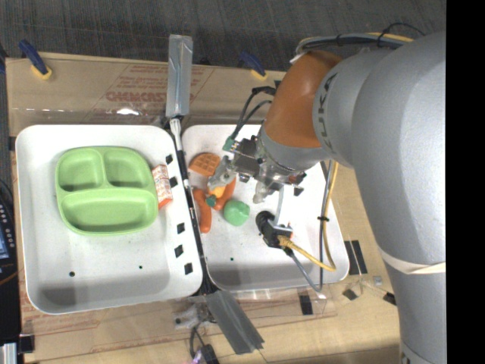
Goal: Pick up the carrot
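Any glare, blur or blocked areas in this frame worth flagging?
Camera view: even, soft lighting, mild sheen on the green tray; the carrot is sharp and readable; the arm looms large, covering much of the right bin and shading around the gripper.

the carrot [204, 210], a slim orange piece, is lying flat on the floor of the right bin [250, 275], hugging that bin's left wall, running lengthwise along it, with its upper end sitting just beside another orange piece with a green tip [220, 193].
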Motion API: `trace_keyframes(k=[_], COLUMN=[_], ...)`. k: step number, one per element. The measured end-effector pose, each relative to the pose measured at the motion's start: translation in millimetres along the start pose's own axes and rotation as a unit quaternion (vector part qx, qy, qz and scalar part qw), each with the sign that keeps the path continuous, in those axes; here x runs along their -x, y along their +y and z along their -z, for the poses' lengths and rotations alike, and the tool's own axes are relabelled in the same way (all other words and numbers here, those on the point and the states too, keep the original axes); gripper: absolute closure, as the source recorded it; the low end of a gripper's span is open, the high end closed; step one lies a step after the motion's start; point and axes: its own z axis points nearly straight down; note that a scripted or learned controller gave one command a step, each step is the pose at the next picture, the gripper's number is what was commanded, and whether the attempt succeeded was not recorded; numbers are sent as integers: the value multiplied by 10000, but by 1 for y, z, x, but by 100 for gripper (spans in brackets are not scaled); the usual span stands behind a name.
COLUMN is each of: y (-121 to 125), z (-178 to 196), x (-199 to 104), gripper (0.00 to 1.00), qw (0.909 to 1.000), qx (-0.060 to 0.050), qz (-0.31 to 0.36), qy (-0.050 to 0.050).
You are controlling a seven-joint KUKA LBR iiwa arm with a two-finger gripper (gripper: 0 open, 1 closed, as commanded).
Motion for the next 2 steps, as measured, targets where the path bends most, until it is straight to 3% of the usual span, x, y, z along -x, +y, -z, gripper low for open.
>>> trace_keyframes(k=[1,2], y=[19,73], z=[-99,-98], x=[55,45], gripper=[0,0], qw=[9852,9859], qx=[21,26], qz=[1716,1674], qy=[1,0])
